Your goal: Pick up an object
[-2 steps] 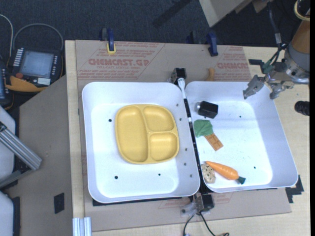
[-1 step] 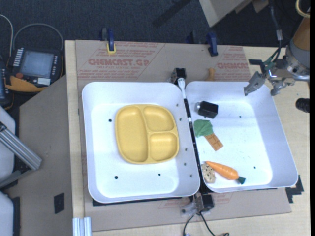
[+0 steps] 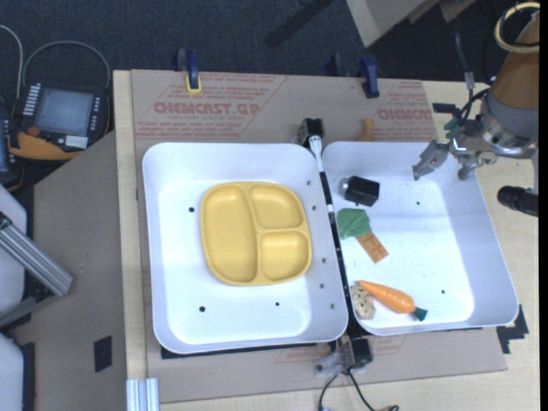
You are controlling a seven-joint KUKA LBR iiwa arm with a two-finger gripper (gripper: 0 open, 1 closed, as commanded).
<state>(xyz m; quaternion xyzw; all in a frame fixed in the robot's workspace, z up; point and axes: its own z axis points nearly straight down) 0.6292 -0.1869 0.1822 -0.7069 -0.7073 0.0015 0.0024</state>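
My gripper point(image 3: 445, 163) hangs spread open, holding nothing, over the right bin's point(image 3: 462, 247) far edge. Black block point(image 3: 361, 190), green piece point(image 3: 353, 223) and carrot point(image 3: 387, 296) lie leftward; the left bin point(image 3: 171, 255) holds a yellow tray point(image 3: 255, 232).

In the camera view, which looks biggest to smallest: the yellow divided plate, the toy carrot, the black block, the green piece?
1. yellow divided plate, by far
2. toy carrot
3. green piece and black block: these look about alike, too close to rank.
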